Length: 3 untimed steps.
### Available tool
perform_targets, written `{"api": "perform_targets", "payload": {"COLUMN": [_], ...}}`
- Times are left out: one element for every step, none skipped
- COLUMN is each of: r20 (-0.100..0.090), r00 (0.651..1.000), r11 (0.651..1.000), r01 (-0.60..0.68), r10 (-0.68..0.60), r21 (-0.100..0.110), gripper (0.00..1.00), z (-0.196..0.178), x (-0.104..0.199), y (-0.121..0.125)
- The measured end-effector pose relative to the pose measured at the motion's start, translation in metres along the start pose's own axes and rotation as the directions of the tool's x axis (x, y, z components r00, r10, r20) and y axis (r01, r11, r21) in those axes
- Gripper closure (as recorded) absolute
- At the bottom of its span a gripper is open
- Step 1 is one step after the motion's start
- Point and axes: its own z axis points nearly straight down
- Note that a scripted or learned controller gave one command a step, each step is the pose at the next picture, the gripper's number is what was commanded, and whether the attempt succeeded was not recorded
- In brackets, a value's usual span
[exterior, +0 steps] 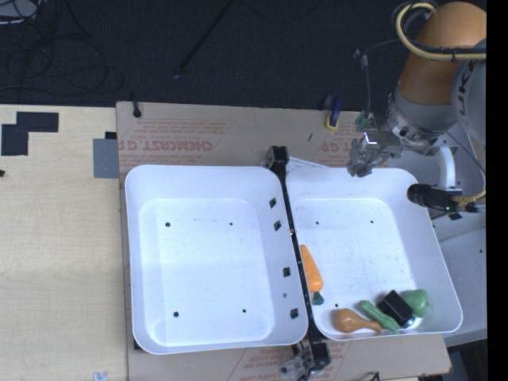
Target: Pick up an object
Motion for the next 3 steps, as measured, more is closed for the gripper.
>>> {"api": "perform_targets", "payload": {"r20": [-0.004, -0.004, -0.001], "r00": [1.0, 1.0, 1.0], "r11": [1.0, 1.0, 1.0], "r01": [0.009, 0.009, 0.007], "r10": [-0.009, -0.009, -0.007], "r21": [-0.003, -0.003, 0.01], "gripper": [1.0, 1.0, 1.0], "z": [-0.044, -0.09, -0.008], "x": [0.072, 0.15, 0.219], "y": [-0.006, -0.003, -0.021]}}
